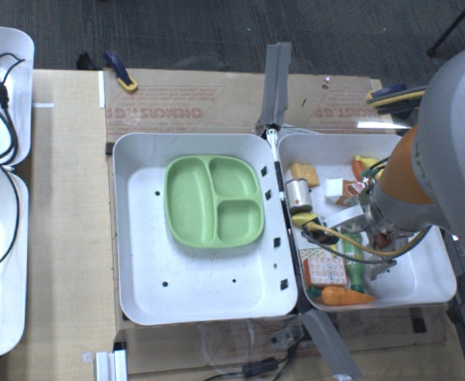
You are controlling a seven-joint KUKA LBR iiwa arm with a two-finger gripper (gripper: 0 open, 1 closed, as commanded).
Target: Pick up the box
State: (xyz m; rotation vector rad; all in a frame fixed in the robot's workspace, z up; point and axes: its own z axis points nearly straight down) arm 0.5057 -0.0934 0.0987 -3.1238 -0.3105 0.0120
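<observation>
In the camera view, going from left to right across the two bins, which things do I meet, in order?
Left bin → green divided plate → metal can → patterned box → green bottle → the arm's orange band. The carrot overlaps the box and bottle, so I leave it out.

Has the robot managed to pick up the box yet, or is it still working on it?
Not yet, it seems. The arm hangs over the right bin, and its claw is low among the items. The box lies flat on the bin floor beside the carrot. Gripping and lifting remain.
</observation>
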